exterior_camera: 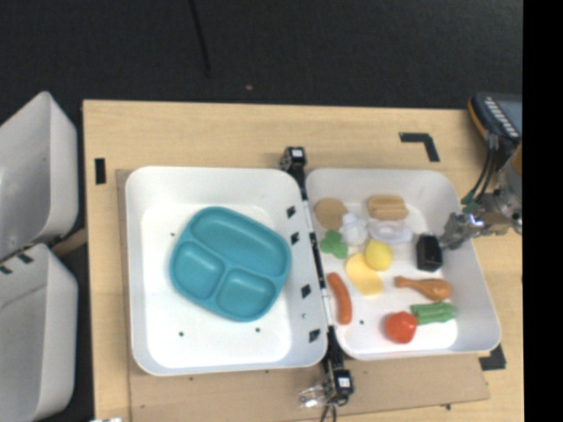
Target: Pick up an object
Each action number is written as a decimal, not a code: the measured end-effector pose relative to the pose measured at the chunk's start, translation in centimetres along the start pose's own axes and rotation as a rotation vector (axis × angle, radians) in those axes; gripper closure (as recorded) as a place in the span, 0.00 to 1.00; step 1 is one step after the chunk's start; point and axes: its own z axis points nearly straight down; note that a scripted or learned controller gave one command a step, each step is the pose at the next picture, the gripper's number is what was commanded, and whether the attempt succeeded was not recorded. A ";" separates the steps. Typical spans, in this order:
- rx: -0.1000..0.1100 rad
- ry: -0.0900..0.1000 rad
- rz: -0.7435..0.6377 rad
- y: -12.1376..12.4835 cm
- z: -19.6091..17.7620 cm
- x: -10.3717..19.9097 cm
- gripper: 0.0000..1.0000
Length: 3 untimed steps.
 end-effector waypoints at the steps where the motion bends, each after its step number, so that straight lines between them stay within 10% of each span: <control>1: 0.004 0.002 -0.002 0.1 -1.3 -0.2 1.00; 3: 0.005 0.003 -0.006 1.7 -2.6 10.5 1.00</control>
